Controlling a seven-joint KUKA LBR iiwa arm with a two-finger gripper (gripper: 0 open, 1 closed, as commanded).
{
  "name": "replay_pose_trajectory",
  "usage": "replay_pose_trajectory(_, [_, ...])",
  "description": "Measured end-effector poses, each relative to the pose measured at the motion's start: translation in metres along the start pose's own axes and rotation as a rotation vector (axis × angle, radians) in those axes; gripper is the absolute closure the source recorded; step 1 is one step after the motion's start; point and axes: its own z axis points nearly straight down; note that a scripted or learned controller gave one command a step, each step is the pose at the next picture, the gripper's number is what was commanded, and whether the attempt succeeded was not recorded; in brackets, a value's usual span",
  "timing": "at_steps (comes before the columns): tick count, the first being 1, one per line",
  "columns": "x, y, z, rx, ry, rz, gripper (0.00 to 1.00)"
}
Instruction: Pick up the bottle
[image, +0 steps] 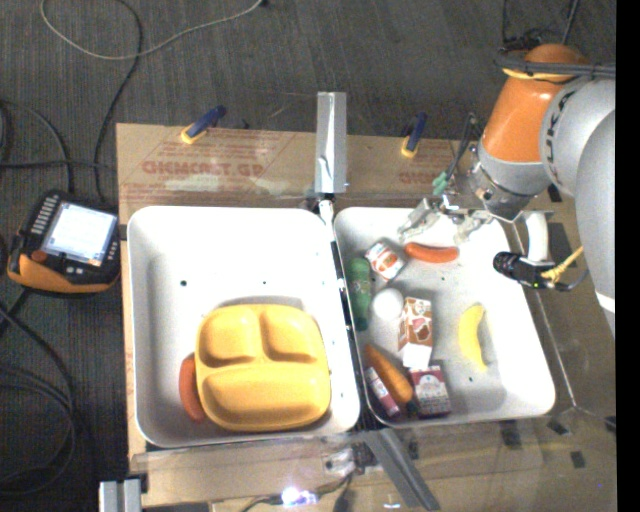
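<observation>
The bottle (358, 279) is small and dark green. It lies in the right bin (520, 375) against that bin's left wall, beside a white ball (386, 303). My gripper (446, 220) hangs over the far end of the right bin, just above a red sausage (432, 252). Its fingers (424, 217) are spread open with nothing between them. The bottle sits well to the gripper's left and nearer the camera, apart from it.
The right bin also holds a red-and-white can (385, 260), a brown carton (416, 323), a banana (472, 335), a carrot (388, 372) and a red box (430, 390). A yellow compartment tray (264, 365) lies in the left bin (170, 260).
</observation>
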Motion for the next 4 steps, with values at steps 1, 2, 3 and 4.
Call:
replay_pose_trajectory(1, [0.093, -0.022, 0.003, 0.000, -0.001, -0.068, 0.00])
replay_pose_trajectory(2, [0.165, -0.098, -0.011, 0.001, -0.001, -0.268, 0.00])
replay_pose_trajectory(3, [0.089, -0.077, -0.059, -0.001, -0.004, -0.242, 0.00])
replay_pose_trajectory(4, [0.135, -0.099, -0.021, -0.001, -0.001, -0.557, 0.00])
